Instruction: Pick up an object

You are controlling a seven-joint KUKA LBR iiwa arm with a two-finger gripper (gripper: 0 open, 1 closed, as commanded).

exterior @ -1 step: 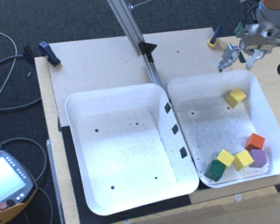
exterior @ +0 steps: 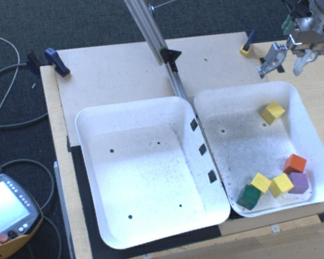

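Gripper [exterior: 287, 65]: it hangs up high past the far edge of the right bin, over the bare bench top. Its two fingers are spread apart, and nothing is between them.
Arm: it comes in from the right side, just behind the far right corner of the right bin.
Right bin [exterior: 314, 128]: a shallow white tray with little dark specks on its floor. All the blocks are in here.
Lone yellow block [exterior: 272, 112]: it sits by itself near the far right corner of the right bin, well apart from the other blocks. It is the block closest to the gripper.
Green block [exterior: 250, 196]: it is at the near edge of the right bin, at the left end of the bunch.
Two yellow blocks [exterior: 261, 182]: one touches the green block, and the other [exterior: 281, 184] is just beside it, in the middle of the bunch.
Purple block [exterior: 300, 182]: it is at the right end of the bunch, touching a yellow block.
Orange block [exterior: 295, 164]: it sits just behind the purple block, close to the right wall of the right bin.
Left bin [exterior: 85, 136]: a white tray that touches the left side of the right bin.
Blue clamp [exterior: 57, 61]: it grips the bench corner, far to the left of the right bin.
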